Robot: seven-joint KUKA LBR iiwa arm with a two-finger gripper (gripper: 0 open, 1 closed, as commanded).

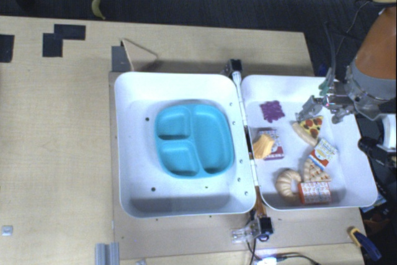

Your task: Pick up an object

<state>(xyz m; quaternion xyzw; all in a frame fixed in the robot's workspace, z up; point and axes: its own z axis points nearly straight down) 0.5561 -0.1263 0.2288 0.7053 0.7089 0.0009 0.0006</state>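
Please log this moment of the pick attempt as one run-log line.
phase: approach | gripper: open, above right bin, nothing held | nearest: pizza slice | left bin: blue tray

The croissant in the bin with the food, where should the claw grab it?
Probably across the croissant's fat middle, coming straight down from above. It lies flat and curved, with a red-and-white box touching its right side, so close the fingers front to back rather than left to right.

Both bins [127, 133] look like smooth white plastic with a slight sheen. The blue tray [192, 139] is glossy plastic. The bench [56, 152] looks like pale matt wood. The gripper [322, 107] looks metallic.
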